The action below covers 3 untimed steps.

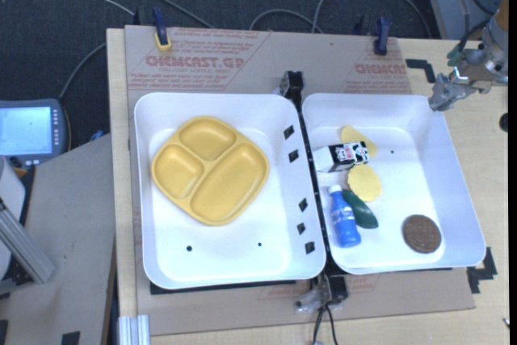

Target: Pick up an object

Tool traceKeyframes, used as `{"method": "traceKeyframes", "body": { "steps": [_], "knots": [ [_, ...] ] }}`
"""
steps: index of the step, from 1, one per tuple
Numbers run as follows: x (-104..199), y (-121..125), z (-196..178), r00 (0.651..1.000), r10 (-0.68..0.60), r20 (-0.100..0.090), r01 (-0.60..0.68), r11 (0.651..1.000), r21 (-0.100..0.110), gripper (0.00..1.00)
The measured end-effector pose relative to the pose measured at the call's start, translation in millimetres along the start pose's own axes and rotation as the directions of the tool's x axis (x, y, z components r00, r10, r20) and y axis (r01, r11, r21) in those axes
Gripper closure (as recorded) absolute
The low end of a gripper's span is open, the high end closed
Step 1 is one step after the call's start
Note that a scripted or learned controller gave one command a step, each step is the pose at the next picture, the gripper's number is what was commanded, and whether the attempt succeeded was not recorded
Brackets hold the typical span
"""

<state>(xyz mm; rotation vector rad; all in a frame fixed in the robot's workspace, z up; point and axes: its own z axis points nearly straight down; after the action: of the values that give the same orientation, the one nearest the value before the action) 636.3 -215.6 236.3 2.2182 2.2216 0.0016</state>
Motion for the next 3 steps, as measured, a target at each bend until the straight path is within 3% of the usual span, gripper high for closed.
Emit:
{"method": "traceKeyframes", "body": {
  "steps": [3],
  "knots": [
    [165,-7,1,1.000,-0.005,-0.004,0.005,1.000,0.004,1.00]
  ]
}}
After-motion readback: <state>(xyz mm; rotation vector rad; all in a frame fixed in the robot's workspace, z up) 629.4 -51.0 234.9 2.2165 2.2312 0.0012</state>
